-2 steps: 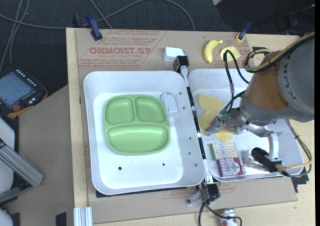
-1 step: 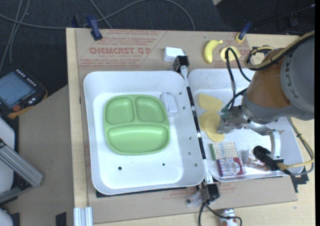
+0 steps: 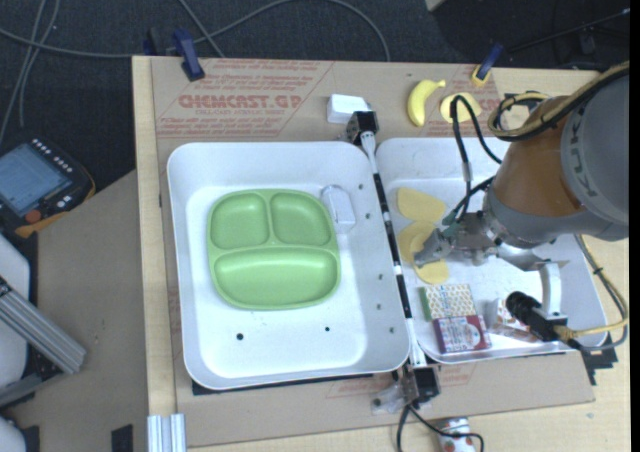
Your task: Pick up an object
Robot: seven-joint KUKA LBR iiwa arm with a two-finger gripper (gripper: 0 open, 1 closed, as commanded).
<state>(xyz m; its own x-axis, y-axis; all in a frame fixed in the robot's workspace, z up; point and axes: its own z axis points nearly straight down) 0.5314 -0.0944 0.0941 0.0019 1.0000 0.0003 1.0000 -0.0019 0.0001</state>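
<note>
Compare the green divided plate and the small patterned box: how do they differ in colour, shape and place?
The green divided plate is plain green; the patterned box is multicoloured. The plate is rounded with three compartments; the box is rectangular. The plate lies in the left bin, the box in the right bin. Both lie flat.

A divided tray (image 3: 272, 248) lies in the bin (image 3: 190, 180) left of the gripper (image 3: 432, 250); a small box (image 3: 457, 318) lies just below its fingers

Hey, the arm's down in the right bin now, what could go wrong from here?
The gripper sits low among crowded yellow pieces, so it may close on nothing or only nudge them. The small patterned box lies close below it and could get bumped. The loose black cable over the bin might snag as the arm lifts.
</note>
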